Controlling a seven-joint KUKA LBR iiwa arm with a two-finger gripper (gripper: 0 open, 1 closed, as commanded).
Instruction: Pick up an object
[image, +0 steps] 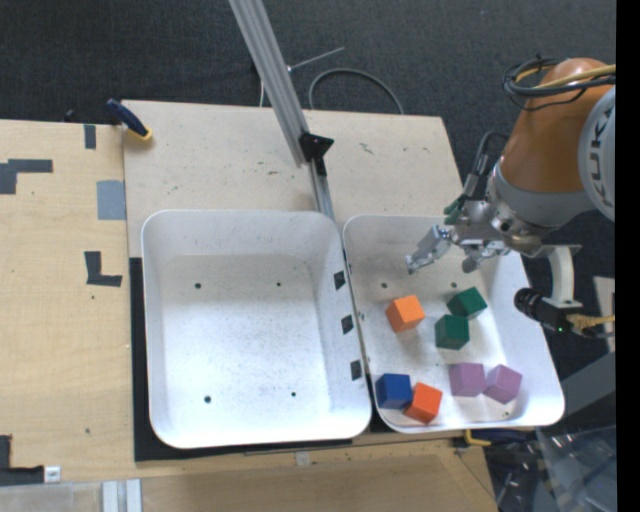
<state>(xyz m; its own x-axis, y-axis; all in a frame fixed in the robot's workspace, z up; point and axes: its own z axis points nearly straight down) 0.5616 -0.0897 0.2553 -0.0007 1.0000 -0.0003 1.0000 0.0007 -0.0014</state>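
Note:
My gripper (443, 258) hangs over the far part of the right bin (378, 245), open, with nothing between its fingers. Below it, on the bin floor, lies an orange cube (405, 312). Two green cubes (466, 301) (452, 331) sit to the right of that one. Along the near edge are a blue cube (394, 389), a second orange cube (424, 402) and two purple cubes (466, 379) (503, 383).
The left bin (160, 300) stands beside the right one, sharing a middle rim with black clips. A slanted metal rail (285, 90) crosses the back of the bench. A blue and yellow clamp (130, 119) lies far left.

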